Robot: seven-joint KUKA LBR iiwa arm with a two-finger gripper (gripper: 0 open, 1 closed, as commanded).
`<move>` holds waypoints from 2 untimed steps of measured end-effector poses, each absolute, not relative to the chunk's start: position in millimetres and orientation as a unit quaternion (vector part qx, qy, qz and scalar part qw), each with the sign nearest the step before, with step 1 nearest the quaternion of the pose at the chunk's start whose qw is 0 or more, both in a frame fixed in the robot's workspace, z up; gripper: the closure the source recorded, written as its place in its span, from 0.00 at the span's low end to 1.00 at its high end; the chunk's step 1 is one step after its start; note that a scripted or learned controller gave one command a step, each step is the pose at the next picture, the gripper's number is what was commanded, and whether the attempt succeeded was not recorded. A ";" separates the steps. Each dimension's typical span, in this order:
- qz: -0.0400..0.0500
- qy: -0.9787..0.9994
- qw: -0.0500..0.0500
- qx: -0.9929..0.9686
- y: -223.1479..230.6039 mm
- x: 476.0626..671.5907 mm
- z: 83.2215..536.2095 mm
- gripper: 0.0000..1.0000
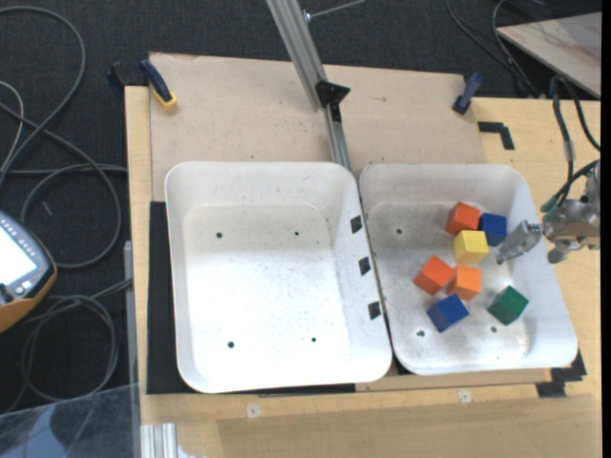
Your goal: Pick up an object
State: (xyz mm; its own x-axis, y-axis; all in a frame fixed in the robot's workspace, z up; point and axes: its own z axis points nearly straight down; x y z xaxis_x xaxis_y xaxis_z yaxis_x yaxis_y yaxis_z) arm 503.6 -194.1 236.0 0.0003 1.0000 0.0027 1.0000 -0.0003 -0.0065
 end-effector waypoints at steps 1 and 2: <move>0.001 -0.707 0.003 -0.708 -203.7 501.5 180.4 0.00; 0.001 -0.707 0.004 -0.707 -194.6 494.2 128.1 0.00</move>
